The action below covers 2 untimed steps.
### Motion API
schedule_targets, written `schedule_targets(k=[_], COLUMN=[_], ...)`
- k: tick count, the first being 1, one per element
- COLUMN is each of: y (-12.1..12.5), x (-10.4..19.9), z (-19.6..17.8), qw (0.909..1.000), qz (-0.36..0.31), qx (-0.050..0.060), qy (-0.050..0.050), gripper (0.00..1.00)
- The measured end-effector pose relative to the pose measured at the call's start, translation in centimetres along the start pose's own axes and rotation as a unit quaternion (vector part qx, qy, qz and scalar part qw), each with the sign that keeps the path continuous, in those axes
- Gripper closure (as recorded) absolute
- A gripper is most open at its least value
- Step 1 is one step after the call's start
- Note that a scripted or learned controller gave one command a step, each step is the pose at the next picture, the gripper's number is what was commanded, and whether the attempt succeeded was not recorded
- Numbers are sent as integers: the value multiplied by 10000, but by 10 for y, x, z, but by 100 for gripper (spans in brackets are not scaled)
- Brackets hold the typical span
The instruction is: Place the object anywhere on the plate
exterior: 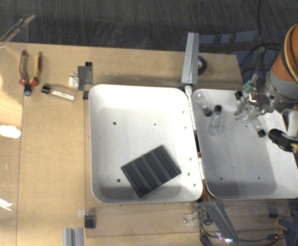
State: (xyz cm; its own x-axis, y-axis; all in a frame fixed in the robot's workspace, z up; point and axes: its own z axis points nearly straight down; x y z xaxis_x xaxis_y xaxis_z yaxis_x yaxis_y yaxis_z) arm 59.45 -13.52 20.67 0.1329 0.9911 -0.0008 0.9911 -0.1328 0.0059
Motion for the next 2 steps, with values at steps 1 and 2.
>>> schedule_targets(k=[1, 2], y=[48, 29], x=[95, 211], z=[12, 12], qw=[9931, 9730], qz=[-1172, -2310], qx=[11, 2], qy=[7, 14], gripper=[100, 100])
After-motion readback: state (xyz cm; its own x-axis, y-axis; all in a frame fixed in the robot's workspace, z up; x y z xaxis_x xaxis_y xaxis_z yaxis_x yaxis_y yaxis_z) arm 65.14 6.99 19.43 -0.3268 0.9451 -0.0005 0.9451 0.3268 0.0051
